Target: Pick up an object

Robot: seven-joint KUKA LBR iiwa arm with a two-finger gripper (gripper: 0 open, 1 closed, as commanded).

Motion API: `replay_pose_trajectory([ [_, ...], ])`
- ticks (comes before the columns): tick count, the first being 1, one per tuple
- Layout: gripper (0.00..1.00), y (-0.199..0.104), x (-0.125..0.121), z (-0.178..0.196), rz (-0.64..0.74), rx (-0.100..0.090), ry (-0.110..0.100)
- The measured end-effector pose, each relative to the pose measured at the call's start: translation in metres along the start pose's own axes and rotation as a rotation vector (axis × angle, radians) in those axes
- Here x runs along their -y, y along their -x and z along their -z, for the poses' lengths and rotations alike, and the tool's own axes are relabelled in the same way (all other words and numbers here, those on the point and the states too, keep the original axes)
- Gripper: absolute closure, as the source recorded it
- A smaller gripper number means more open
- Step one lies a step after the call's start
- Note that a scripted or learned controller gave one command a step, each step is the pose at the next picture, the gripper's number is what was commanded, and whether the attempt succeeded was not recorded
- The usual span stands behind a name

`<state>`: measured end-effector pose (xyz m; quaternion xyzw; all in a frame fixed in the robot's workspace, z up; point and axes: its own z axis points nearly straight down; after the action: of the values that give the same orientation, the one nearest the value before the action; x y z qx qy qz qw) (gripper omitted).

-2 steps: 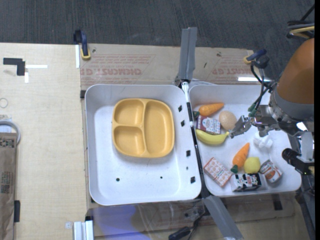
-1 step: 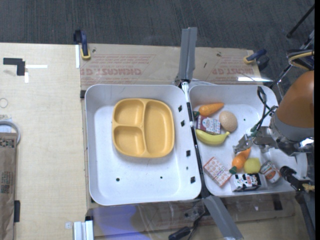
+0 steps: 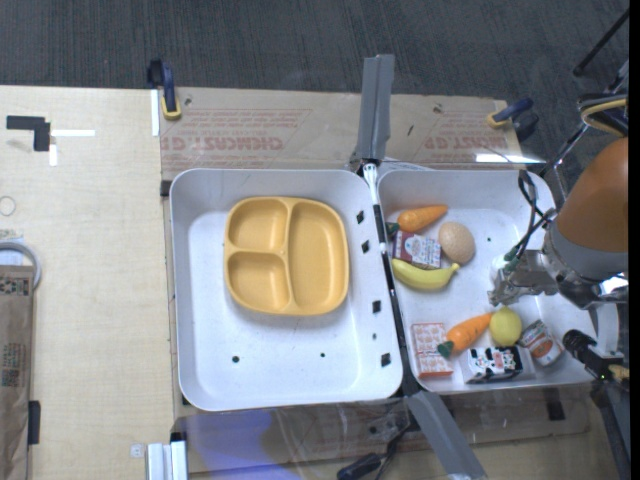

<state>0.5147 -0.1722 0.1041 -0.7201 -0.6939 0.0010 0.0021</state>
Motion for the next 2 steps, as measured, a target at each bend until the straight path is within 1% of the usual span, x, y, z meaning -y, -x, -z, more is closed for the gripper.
replay_pose_trajectory([
  [1,1.0,-0.0981,-0.0623,0.0938,-0.089,0.002,0.002],
  [2,0.0,-0.0978,-0.0622,0.0938,-0.089,0.002,0.002],
])
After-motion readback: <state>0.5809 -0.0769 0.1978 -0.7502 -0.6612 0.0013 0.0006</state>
